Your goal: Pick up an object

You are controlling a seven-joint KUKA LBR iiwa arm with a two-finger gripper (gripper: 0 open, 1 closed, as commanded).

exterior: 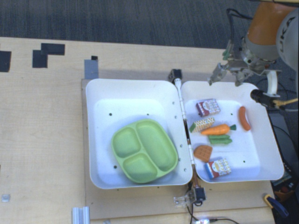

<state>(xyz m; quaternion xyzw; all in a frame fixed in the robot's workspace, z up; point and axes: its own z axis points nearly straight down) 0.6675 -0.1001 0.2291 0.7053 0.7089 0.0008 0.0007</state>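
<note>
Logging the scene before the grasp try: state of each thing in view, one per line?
end effector: open, above the right bin's far edge, holding nothing
green tray: upright in the left bin, compartments bare
carrot: lying flat, right bin
sausage: lying flat, near the right wall
cookie: flat, by the divider
maroon box: lying, far end of the right bin
blue box: lying, near end

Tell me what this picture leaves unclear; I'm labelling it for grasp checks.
- End effector, camera view: small and blurred above the right bin; whether it is open cannot be told.
- Arm: cut off by the top and right edges.
- Boxes: print too small to read.
- Brown item: too small to identify.
</note>
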